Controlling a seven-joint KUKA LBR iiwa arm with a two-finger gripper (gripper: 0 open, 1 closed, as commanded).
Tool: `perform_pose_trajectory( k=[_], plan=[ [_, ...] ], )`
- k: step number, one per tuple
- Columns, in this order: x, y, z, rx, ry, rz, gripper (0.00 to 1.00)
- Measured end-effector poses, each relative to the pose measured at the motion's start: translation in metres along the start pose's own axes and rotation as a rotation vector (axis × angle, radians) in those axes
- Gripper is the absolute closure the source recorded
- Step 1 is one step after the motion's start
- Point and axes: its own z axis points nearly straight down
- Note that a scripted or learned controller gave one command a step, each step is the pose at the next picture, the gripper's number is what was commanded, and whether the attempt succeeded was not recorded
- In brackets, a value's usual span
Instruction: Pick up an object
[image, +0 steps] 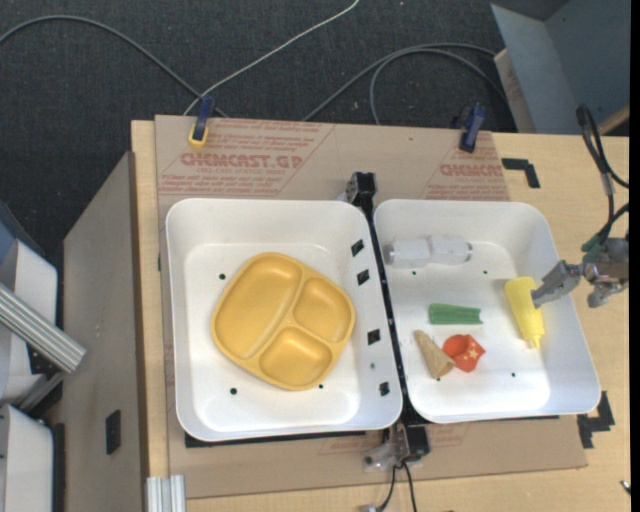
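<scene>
The right bin (560, 385) holds several small objects. A yellow bottle-like piece (524, 308) lies near its right side. A green strip (455, 315) sits in the middle, with a red lump (463, 351) and a tan cone (433, 353) just in front of it. A white object (430, 250) rests toward the back. My gripper (578, 282) is at the bin's right rim, its grey tip just right of the yellow piece's upper end. Nothing is seen held in it.
The left bin (190, 400) contains a yellow divided plate (283, 320). A black divider with clips (372, 300) runs between the bins. Blue clamps (203, 130) (471, 127) pin the cardboard at the back. Cables (600, 160) hang at the right.
</scene>
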Motion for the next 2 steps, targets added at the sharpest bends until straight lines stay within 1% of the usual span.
perform_pose_trajectory(
  k=[1,2],
  plan=[
    [0.001,0.002,-0.007,-0.013,-0.004,-0.005,0.00],
    [0.001,0.008,0.036,-0.009,-0.002,-0.005,0.00]
  ],
)
